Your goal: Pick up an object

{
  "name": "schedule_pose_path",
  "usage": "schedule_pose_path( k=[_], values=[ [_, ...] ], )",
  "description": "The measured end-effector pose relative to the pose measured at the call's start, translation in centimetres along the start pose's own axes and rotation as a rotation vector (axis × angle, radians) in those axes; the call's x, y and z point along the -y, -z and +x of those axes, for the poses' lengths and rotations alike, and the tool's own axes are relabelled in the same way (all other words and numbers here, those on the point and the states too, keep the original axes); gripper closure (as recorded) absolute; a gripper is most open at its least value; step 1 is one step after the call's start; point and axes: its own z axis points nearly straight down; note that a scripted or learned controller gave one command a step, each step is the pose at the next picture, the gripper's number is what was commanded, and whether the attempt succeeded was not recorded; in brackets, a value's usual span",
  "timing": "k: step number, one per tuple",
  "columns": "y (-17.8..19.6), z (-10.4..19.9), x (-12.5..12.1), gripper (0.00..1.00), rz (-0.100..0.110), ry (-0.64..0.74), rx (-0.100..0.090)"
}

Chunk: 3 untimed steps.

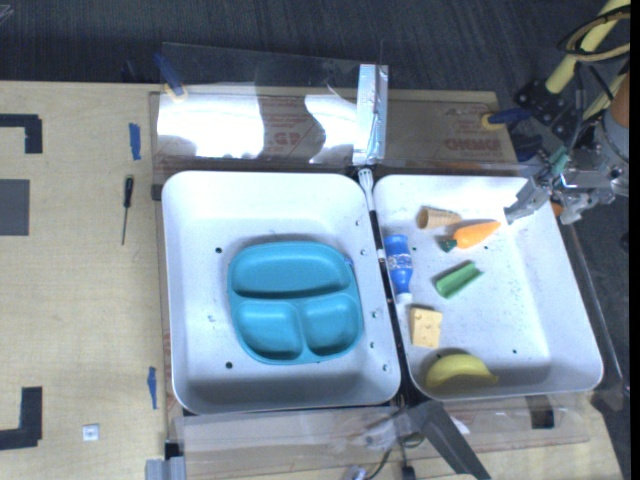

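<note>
The right bin (560, 298) holds several small things. An orange carrot (473, 233) lies near its far edge, with a tan cone (437, 217) just left of it. A green piece (457, 279) sits mid-bin. A blue and white tube (398, 264) lies along the left wall. A yellow cheese block (426, 326) and a yellow banana (458, 370) rest toward the front. My gripper (527, 203) hangs over the bin's far right corner, just right of the carrot's tip, and I see nothing held in it.
The left bin (190, 228) carries a blue divided plate (293, 298). A clear panel (270, 118) stands behind the bins. Cables and yellow hoses (590, 38) hang at the upper right near the arm.
</note>
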Motion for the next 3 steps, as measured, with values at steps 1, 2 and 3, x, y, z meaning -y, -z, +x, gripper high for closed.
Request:
schedule_pose_path(
  k=[1, 2, 3],
  values=[
    [-8.2, 2.8, 0.4, 0.00, 0.009, -0.062, -0.002],
    [-16.2, 5.9, 2.2, 0.00, -0.007, -0.001, 0.001],
    [-16.3, 7.7, -2.8, 0.00, -0.006, 0.025, 0.001]
  ],
)
